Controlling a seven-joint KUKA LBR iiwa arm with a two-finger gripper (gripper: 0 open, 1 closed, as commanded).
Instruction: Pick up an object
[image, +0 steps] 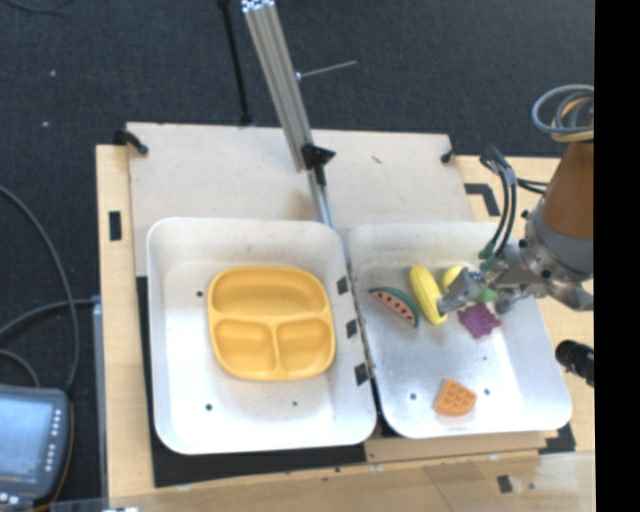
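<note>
At the left of the camera view you see the left bin (170, 330), which holds a yellow divided tray (270, 321) lying flat near its middle, three compartments facing up and nothing in them. Crossing the seam between the bins, you reach the right bin (520, 400), where the candidates for picking lie. First comes a watermelon slice (397, 304), resting on the floor close to the bin's left wall. Just beside it stands a yellow corn-like piece (427, 292), and beyond that a small yellow-and-green item (455, 274) partly hidden by the arm's tooling. Nearer the front edge, well apart from the others, a waffle-shaped orange piece (455, 399) lies alone. Further right, a purple object (480, 321) sits on the bin floor, just below the gripper (470, 293), which is down among this cluster at the end of the grey arm with the orange band (572, 195). You cannot tell from this view how the gripper stands or whether it has closed on anything; its tip overlaps the yellow pieces and the purple object. Judge the task as under way but not done: the arm is at the objects, yet every piece appears to rest on the bin floor, so a secure grasp and the lift remain.
</note>
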